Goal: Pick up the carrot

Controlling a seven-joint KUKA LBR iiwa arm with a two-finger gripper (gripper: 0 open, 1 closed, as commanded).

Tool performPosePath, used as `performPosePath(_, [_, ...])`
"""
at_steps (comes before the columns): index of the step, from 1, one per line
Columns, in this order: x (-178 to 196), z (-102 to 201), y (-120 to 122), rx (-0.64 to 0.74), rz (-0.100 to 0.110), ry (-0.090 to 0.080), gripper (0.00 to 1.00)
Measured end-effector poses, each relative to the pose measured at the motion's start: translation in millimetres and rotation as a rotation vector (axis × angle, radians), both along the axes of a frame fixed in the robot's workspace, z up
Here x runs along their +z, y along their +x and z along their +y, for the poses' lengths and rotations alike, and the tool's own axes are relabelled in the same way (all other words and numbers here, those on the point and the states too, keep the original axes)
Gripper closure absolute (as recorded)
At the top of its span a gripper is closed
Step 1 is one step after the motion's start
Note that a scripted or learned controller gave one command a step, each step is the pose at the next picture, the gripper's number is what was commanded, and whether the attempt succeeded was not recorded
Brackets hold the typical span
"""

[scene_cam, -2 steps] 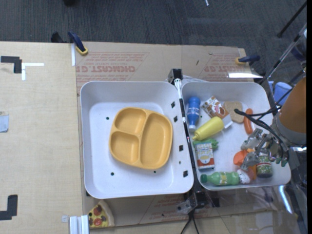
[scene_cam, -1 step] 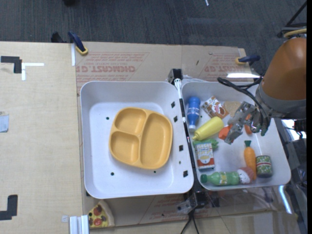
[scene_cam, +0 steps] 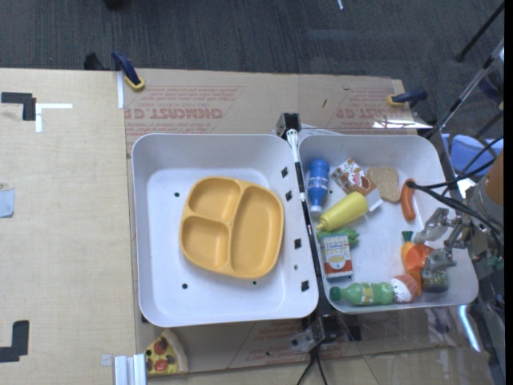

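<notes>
Carrot (orange, stubby) lies in the right bin beside the claw.

Orange carrot, lying near right bin's lower right corner

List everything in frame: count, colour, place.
bins: 2, white, side by side on the bench
plate: 1, yellow, three sections, left bin
blue bottle: 1, right bin, by divider
mustard bottle: 1, yellow, right bin centre
juice box: 1, white and green, below the mustard
green bottle: 1, right bin, near edge
snack packet: 1, red and white, right bin, far side
bread slice: 1, brown, beside the packet
sausage: 1, red, right of bread
carrot: 1, orange, right bin, next to tool
pizza slice: 1, bench front
clamps: 2, blue and yellow, far edge
tool: 1, grey, over right bin beside carrot
</notes>
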State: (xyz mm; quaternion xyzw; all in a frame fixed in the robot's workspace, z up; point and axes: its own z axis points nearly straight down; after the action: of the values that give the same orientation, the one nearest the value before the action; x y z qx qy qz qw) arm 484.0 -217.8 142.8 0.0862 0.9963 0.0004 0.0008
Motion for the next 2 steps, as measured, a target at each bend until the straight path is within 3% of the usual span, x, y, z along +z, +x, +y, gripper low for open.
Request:
performPosePath(1, [0.0, 0.2, 0.1, 0.0, 0.0, 0.0, 0.0])
performPosePath(2, [-45.0, 7.7, 0.8, 0.0, -0.017, -0.005, 0.0])
